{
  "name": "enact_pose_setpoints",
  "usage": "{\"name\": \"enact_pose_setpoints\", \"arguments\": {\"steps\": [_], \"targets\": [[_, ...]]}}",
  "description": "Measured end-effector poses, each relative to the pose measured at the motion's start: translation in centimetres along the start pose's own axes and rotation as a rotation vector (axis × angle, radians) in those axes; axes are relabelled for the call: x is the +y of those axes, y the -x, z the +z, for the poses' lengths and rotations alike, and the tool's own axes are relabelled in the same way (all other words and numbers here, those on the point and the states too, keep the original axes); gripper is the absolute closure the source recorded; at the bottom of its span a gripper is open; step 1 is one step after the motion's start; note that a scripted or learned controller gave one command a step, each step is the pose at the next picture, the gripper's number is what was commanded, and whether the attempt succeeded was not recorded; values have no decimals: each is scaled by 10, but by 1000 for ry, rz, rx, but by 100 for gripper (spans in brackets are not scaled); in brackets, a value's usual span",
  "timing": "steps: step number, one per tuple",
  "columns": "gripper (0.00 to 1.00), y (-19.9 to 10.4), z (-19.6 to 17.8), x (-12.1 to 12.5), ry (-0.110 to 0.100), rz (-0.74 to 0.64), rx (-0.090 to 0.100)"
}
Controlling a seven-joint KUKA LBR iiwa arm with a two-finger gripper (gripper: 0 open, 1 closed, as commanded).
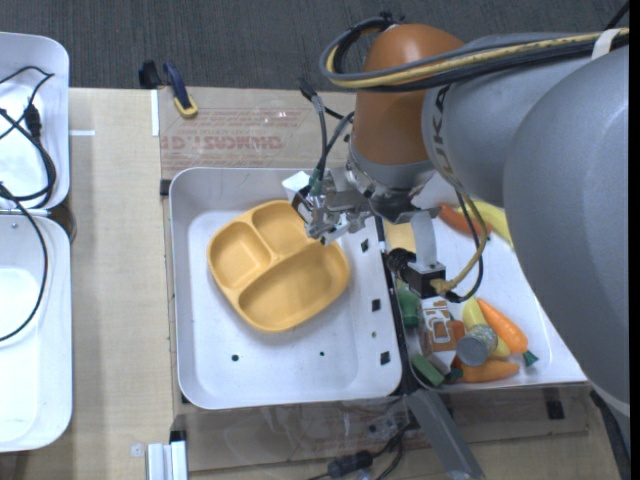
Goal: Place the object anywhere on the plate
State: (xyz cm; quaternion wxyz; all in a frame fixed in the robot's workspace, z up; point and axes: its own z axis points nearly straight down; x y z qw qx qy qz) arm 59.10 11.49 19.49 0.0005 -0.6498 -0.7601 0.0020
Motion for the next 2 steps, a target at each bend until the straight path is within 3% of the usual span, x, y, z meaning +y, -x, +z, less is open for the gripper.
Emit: {"name": "enact_pose_setpoints", "arguments": {"steps": [1, 2], "targets": [[100, 2, -8, 0, -2, 3, -1], [100, 7, 34, 27, -1, 91, 0]]}}
